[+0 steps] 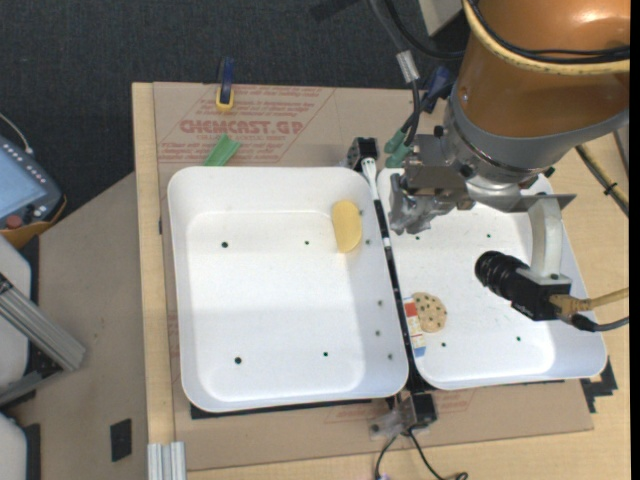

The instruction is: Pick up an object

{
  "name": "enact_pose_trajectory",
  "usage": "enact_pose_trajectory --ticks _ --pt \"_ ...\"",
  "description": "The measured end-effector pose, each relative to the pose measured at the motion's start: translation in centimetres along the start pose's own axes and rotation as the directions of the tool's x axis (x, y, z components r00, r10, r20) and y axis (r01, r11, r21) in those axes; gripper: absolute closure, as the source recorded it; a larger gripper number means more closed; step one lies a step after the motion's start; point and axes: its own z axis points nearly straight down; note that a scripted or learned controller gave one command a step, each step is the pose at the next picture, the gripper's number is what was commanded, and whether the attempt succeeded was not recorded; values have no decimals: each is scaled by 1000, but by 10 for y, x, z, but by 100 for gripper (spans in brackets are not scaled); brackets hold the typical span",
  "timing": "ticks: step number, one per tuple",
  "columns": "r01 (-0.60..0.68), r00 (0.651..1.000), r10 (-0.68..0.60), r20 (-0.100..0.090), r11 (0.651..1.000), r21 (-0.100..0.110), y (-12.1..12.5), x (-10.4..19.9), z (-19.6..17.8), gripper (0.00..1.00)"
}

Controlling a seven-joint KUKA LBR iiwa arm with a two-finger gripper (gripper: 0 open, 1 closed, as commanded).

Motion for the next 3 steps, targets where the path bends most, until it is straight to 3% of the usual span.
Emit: enact_pose_trajectory --ticks 1,2,3 --pt "3 1000 -3 -2 1000 -9 28 28 6 100" --pt "-1 1000 1 3 1000 10 19 14 141 100" --pt "-6 1000 6 -2 1000 -24 2 -57 -7 100"
